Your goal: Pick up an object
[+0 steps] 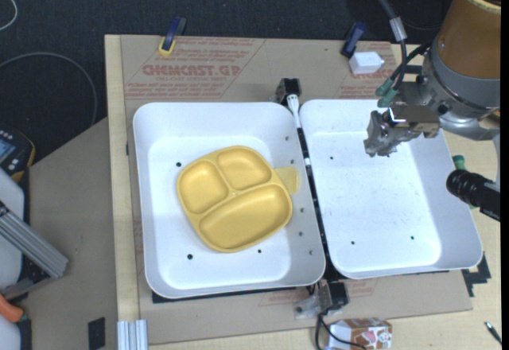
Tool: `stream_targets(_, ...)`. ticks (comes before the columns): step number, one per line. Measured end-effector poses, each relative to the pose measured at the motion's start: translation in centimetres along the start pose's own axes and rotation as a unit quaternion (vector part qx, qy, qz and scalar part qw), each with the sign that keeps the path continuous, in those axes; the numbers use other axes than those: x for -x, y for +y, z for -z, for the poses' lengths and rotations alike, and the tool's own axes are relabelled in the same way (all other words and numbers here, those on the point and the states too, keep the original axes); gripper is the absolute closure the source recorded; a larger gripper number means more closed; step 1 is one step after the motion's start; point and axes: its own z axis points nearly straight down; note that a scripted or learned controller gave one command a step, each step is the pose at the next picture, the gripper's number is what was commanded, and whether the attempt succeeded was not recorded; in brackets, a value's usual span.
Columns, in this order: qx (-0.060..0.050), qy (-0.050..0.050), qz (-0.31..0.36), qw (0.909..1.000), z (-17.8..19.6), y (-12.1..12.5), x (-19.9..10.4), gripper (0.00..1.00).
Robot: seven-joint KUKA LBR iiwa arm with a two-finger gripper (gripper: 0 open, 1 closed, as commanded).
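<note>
Over the right bin (445, 181) our gripper (380, 143) hovers (jaws' state unclear); next we reach left for the yellow plate (233, 197).

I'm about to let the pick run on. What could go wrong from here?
1. The gripper hangs over the right bin, while the yellow divided plate lies in the left bin; closing here would likely grab nothing.
2. The plate is wide, shallow and flat, so two fingers may slip off it.
</note>
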Motion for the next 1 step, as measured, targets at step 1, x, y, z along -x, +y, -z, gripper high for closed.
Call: stream_targets(1, 0.006, 0.0, -0.004, 1.0, 2.98, 0.14, -7.59, 1.0)
